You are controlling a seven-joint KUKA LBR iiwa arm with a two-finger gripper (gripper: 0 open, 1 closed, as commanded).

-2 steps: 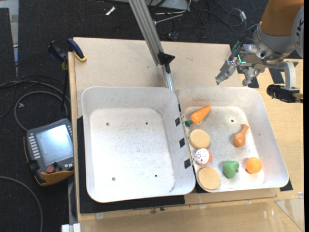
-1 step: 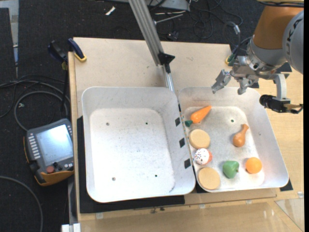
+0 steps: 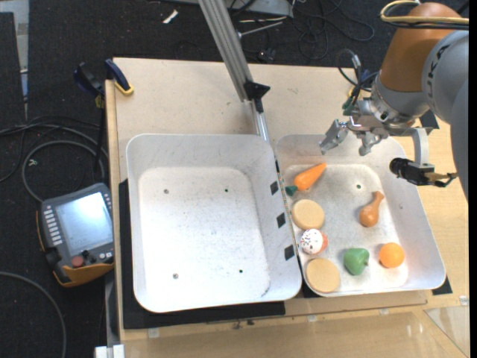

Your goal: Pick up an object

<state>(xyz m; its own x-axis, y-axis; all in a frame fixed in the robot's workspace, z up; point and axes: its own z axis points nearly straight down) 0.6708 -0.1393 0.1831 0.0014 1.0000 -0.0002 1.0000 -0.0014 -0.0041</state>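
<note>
Pincer [image 3: 349, 138] spread open w/ nothing btwn fingers, hanging over right bin's [image 3: 414, 197] far edge, just above the carrot [image 3: 310, 176] lying nr that bin's far-left corner.

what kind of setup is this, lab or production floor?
Likely a robotics lab test bench: loose cables on the dark floor, a teach pendant beside the bench, and toy food such as a carrot in the right bin under the gripper.
</note>
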